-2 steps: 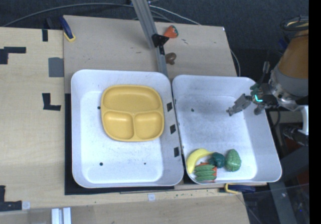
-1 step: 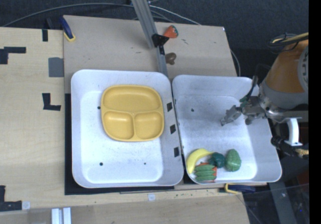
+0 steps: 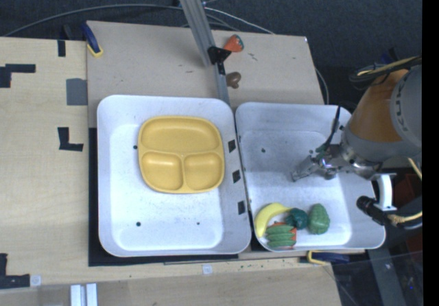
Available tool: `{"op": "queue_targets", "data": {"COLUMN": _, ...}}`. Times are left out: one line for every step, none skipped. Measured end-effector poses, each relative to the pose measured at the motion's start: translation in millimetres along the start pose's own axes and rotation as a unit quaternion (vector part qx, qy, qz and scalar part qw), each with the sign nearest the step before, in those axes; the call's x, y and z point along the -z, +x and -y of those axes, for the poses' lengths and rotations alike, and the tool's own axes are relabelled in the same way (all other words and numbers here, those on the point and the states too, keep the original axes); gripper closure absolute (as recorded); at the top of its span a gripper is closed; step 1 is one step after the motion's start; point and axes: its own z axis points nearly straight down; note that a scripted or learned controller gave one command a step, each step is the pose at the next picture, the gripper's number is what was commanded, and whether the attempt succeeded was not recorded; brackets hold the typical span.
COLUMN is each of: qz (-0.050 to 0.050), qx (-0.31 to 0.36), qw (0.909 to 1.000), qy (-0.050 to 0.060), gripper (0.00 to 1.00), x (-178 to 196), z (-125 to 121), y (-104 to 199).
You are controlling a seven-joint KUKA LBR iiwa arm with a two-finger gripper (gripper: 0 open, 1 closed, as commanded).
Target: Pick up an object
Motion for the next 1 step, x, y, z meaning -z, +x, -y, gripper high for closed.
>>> {"op": "queue_targets", "data": {"qz": -0.001, "qx": 0.001, "qw": 1.0000, "qy": -0.001, "gripper": 1.00, "x": 12.4, "z": -0.7, "y": 0.5}}
